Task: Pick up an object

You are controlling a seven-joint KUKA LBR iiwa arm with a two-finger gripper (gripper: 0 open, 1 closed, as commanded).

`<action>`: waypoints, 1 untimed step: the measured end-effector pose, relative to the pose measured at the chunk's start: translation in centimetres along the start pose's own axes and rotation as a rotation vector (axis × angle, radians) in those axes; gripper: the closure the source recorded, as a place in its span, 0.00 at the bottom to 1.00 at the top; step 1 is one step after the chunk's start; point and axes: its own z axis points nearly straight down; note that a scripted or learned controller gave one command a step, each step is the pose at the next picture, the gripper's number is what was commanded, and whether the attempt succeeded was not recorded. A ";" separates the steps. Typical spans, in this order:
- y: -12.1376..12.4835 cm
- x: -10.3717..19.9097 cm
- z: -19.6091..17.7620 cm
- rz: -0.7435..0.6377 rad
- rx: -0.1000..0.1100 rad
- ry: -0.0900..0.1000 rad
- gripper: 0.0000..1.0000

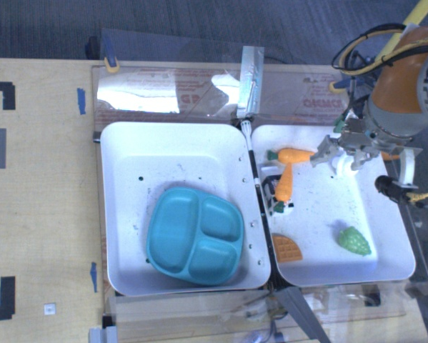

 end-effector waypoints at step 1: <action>0.0 3.5 5.6 -0.200 -0.005 0.000 0.00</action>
